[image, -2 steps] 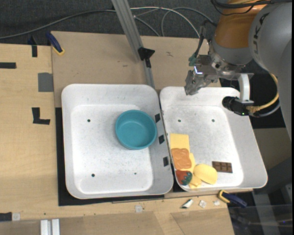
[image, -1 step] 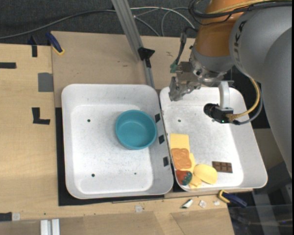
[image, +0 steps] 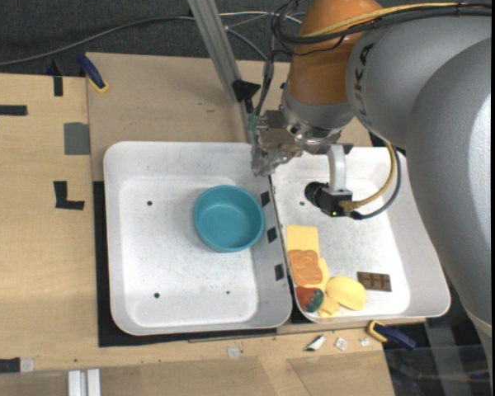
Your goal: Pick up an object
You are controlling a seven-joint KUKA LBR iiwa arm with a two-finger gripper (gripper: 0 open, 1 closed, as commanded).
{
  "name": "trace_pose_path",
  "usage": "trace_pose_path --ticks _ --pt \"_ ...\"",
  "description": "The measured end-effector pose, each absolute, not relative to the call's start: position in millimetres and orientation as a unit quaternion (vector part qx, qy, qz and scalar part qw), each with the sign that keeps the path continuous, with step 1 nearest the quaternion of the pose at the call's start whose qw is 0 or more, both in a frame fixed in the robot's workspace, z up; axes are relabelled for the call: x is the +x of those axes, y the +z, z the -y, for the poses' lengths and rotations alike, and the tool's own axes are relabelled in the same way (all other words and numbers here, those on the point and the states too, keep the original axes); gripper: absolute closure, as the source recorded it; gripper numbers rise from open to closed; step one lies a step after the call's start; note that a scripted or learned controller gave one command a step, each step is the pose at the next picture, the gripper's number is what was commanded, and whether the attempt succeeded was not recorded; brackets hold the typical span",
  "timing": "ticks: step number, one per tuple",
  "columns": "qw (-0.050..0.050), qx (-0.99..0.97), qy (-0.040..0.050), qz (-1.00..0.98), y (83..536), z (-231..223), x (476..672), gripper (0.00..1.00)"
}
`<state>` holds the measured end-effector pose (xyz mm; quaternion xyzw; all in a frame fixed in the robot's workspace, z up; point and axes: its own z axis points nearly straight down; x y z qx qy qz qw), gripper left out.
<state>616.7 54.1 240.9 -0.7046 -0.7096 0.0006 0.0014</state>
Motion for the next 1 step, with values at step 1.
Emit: trace_pose_path --ticks 1 --pt "0.002 -0.705 0.0015 0.709 223.0 -101.2 594.5 1.0"
